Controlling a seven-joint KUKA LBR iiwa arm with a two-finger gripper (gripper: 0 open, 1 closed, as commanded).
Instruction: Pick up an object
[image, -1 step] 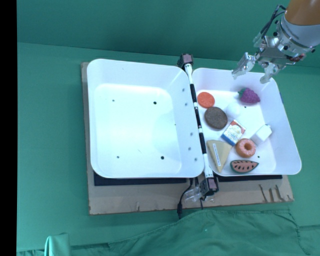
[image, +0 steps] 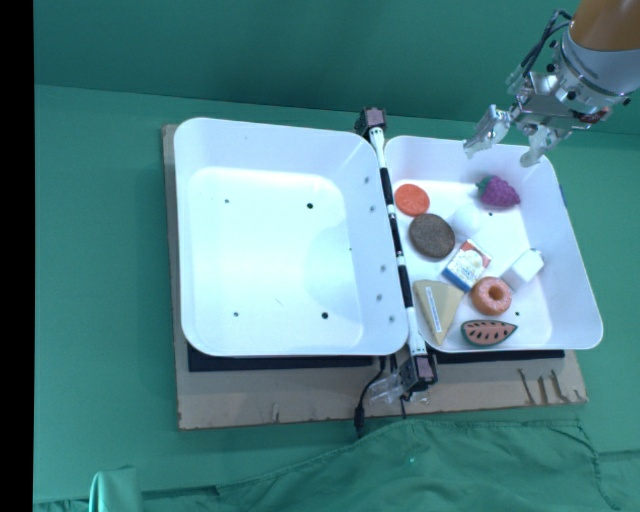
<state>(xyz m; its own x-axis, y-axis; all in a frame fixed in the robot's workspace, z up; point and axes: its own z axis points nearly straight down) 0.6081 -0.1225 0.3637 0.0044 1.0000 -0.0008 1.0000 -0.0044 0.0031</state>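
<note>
A green cloth (image: 100, 250) is covering the bench, smooth across the top and rumpling into soft folds at the near edge, and a flat sheet of brown cardboard (image: 300, 405) is lying on it under two shallow white bins of glossy moulded plastic with rounded corners. The left bin (image: 275, 140) is showing a bare floor dotted with a few small dark specks, while the right bin (image: 575, 300) is holding all the toy foods. A thin black-and-white rod (image: 393, 240) is running along the seam between the bins. The grey arm (image: 600, 45) with its orange band is reaching in from the upper right, and its gripper (image: 508, 142) is hanging over the far edge of the right bin with its two metal fingers spread apart and nothing between them. Just below and beside it, a purple bunch of grapes (image: 497, 192), knobbly and with a green stem end, is lying near the far right corner. A pale yellow cheese wedge (image: 438, 308) is sitting at the near left of that bin, with a rough dark brown round patty (image: 432, 235) beyond it and a flat orange-red disc (image: 411, 199) farther back. A small printed carton (image: 466, 265) is lying at the middle, a ringed orange doughnut (image: 491, 295) is lying just beside it, a watermelon slice (image: 488, 332) is resting at the near wall, and a plain white block (image: 522, 268) is lying toward the right wall.
</note>
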